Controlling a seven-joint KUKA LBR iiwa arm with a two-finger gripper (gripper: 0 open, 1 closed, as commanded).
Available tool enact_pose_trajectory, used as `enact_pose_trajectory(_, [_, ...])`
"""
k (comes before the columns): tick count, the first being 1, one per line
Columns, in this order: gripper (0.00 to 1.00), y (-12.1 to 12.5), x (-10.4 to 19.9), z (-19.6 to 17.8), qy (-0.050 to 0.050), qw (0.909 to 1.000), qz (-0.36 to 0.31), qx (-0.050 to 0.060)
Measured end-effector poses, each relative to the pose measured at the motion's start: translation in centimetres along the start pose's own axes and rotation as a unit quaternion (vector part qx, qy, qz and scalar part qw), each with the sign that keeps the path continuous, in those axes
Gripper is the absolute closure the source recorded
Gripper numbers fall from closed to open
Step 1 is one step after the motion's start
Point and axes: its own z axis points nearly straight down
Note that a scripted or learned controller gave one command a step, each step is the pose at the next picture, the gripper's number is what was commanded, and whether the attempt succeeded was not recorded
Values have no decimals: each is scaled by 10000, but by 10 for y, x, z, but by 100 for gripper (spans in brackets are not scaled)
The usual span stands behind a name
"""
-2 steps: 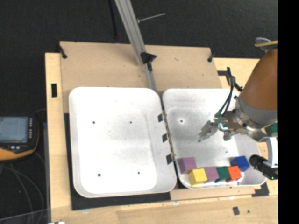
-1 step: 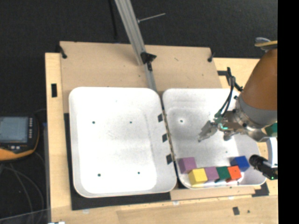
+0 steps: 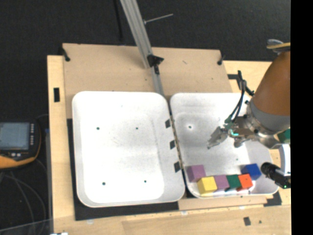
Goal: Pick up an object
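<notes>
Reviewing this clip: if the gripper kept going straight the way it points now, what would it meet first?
The gripper points down and left, so it would likely meet the bare floor of the right bin first, though depth is unclear. The blocks lie off that line.

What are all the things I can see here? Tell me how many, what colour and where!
Small purple cubes: 2, one at the row's left, one between yellow and green.
Small yellow cube: 1, right bin, near edge.
Small green cube: 1, beside the orange one.
Small orange cube: 1, near the blue one.
Small blue cube: 1, right end of the row.
Shallow white bins: 2, left and right, side by side.
Grey handheld device: 1, far left, off the bench.
Metal pole: 1, grey, slanting above the bins.
Robot arm: 1, grey with orange; its gripper over the right bin.
</notes>
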Motion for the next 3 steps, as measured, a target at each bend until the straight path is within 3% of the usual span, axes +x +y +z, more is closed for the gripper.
enact_pose_trajectory(2, [0, 0, 0, 0, 0, 10000, 5, -1])
enact_pose_trajectory(3, [0, 10, 51, 30, 8, 10000, -33, 26])
